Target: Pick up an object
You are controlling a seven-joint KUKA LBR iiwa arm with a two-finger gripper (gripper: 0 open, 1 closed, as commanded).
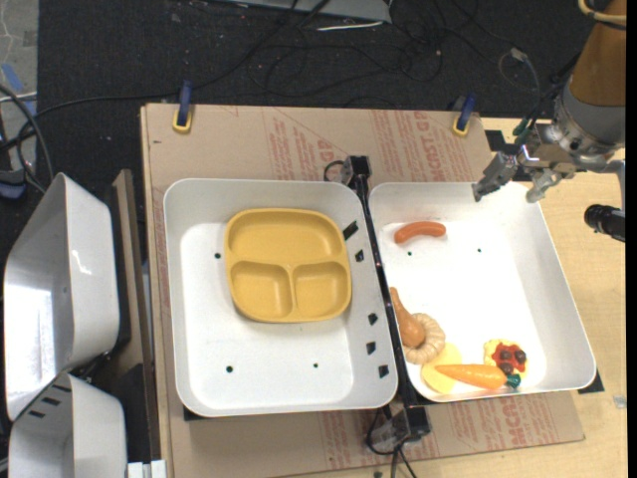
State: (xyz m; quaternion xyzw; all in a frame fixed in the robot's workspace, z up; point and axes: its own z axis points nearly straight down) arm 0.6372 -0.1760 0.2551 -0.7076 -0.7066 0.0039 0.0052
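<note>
Approach step, nothing picked yet. The gripper (pixel 510 185) hangs over the far edge of the right bin (pixel 557 267), fingers spread apart with nothing between them. No target is named, so my guess is the sausage (pixel 420 231): it's the nearest item, lying alone on the bin floor just ahead of and below the fingers, toward the divider between the bins. It's a short, smooth, orange-red curved tube, ends slightly upturned, with clear floor all round, so there's room for both fingers. Next move probably calls for a shift toward the divider, turning the wrist so the fingers straddle the short axis, then a straight drop and a close. It's rounded and slick-looking, so it may roll or squirt out if the grip lands off-centre. The other candidates sit well away from the gripper at the near end of the same bin, packed together: shrimp (pixel 418 329), carrot (pixel 471 374) and a small yellow piece with red berries (pixel 506 355). They're touching or nearly so, so a harder pick. The yellow divided plate (pixel 289 265) sits in the left bin (pixel 199 366), farthest from the gripper.
</note>
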